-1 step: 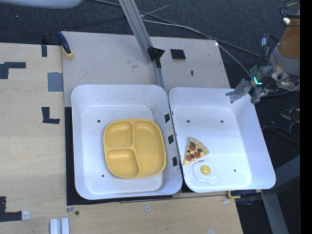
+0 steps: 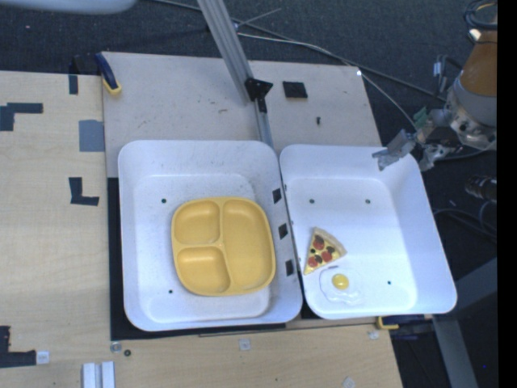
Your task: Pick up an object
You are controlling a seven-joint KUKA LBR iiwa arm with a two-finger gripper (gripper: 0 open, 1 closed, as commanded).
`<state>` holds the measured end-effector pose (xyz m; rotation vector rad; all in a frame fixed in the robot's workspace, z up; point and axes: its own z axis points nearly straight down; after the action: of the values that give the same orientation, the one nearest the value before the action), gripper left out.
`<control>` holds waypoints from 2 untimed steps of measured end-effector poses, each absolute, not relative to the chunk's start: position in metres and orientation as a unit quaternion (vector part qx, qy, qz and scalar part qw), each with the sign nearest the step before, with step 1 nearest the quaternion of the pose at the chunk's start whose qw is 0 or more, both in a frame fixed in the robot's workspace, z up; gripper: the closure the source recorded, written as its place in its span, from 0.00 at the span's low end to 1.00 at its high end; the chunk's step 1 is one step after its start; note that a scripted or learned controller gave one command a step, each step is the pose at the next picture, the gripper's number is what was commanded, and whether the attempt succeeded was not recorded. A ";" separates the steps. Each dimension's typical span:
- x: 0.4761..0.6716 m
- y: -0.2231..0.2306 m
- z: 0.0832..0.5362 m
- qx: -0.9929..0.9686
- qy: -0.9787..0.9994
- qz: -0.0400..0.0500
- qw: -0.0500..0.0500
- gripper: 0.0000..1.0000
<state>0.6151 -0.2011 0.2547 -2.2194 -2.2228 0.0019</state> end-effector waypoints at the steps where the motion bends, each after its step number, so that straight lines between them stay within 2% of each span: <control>1: 0.614 -0.203 0.211 -0.707 -0.707 0.002 0.002 0.00; 2: 0.613 -0.198 0.147 -0.706 -0.708 0.002 0.003 0.00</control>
<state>0.6131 -0.1981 0.1466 -2.2158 -2.2198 0.0077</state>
